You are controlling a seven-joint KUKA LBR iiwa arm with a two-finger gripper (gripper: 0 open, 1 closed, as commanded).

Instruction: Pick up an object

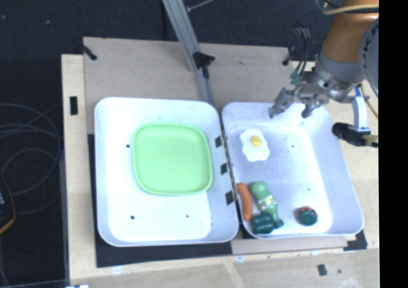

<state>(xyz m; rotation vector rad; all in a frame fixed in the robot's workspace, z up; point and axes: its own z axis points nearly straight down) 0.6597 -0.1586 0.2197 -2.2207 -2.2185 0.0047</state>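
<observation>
**Ana:** Objects for the picking all sit in the right-hand shallow white bin: a fried-egg toy, white with a yellow yolk, lies toward the far left of it, and along the near edge there's an orange carrot-shaped piece, a green bottle-like toy with a pale label, a dark green block just below it, and a small round dark green piece with a red spot off to the right.

**Ben:** And the arm?

**Ana:** Grey arm with the orange band reaches in from the right, wrist tipped down over the far edge of that right bin. The two-finger gripper hangs above the bin's far rim, fingers spread wide apart, nothing between them. It's up beyond the egg, well apart from the cluster at the near edge.

**Ben:** Left side?

**Ana:** Left white bin carries a pale green square plastic plate with rounded corners, lying flat near the middle. The two bins touch along their inner edges, with small black clips at the seam.

**Ben:** Surroundings?

**Ana:** Light wooden bench top under both bins, a black mat peeking out beneath the left one. A grey metal pole slants up from the bench's far side. Dark floor around, loose cables on the left.
</observation>
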